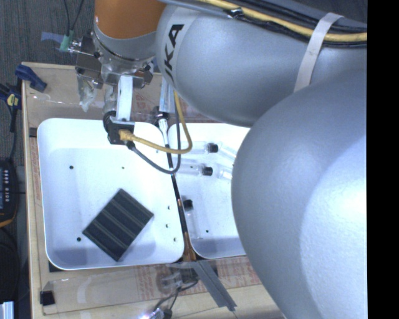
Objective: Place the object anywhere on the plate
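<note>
A dark square ribbed plate (118, 224) lies tilted on the floor of the left white bin (56, 180), towards its front. My gripper (107, 106) hangs over the back rim of that bin, well behind the plate and apart from it. A black fitting with a yellow cable (149, 144) sits just below it. The orange band (121, 19) marks the wrist above. The arm's grey bulk hides much of the scene at the right.
The right bin (215, 246) shows as a strip beside the arm, with small dark-tipped clear pieces (211, 148) on its floor. Black and yellow cables drape along the divide between the bins. The wooden bench edge (112, 283) runs along the front.
</note>
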Robot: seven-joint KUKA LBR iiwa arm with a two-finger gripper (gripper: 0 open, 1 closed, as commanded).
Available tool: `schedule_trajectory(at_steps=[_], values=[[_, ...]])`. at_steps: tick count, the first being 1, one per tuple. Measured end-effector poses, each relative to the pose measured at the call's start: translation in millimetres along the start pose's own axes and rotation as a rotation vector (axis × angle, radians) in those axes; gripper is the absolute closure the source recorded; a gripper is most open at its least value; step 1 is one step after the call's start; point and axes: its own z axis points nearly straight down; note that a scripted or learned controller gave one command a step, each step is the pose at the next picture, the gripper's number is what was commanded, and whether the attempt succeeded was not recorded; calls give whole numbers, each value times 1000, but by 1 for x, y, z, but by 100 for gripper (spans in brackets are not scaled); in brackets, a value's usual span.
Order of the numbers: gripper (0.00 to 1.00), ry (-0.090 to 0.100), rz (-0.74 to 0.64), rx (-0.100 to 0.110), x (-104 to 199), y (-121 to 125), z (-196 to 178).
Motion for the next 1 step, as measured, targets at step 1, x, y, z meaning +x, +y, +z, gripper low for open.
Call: schedule_trajectory(at_steps=[1], values=[[100,-1,226,4,2,-34,39]])
